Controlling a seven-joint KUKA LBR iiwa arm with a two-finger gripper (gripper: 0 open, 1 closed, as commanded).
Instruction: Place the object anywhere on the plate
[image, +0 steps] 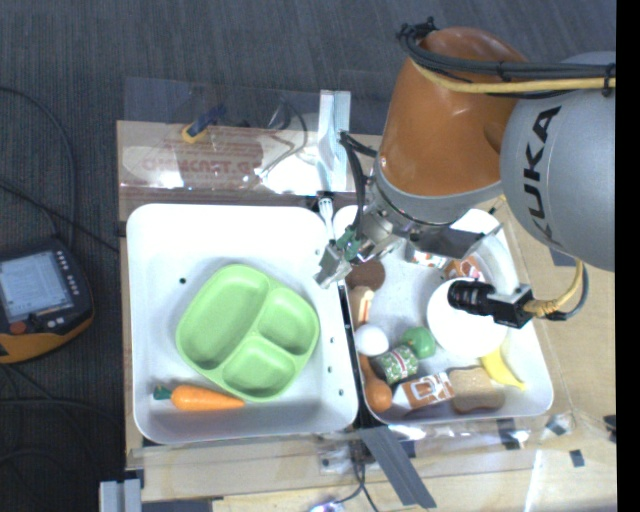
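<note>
Task barely begun. Green plate (250, 330) in the left bin (150, 240), nothing on it; carrot (205, 399) just beside its near-left edge. Gripper (340, 262) above the divider, over the right bin's (535, 385) toy food; finger state impossible to tell. Pick and placing still ahead.

Plate (250, 330) unobstructed; carrot (205, 398) beside it

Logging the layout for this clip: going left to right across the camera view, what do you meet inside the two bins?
Carrot → green plate → gripper over the divide between the bins → white egg → green can → white disc → banana.
</note>
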